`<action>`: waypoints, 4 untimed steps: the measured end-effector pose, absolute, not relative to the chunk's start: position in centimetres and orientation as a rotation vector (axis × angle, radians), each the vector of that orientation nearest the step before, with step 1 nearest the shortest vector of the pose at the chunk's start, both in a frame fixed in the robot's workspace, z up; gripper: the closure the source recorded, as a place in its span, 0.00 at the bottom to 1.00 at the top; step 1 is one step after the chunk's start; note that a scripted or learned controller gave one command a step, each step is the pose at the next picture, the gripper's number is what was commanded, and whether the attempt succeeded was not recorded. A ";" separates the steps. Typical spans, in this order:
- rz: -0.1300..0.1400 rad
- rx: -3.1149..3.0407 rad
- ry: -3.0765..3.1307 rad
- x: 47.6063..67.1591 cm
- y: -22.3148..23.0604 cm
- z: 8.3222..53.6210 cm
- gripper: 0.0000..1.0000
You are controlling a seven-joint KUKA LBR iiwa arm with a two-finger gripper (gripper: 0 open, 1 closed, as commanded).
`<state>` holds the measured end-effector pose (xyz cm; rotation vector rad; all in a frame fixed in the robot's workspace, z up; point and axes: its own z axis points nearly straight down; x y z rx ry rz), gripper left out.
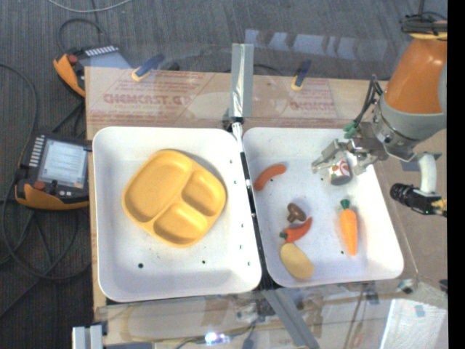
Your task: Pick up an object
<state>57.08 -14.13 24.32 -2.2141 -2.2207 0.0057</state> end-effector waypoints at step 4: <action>-0.009 -2.012 -2.432 51.1 -11.8 9.8 0.00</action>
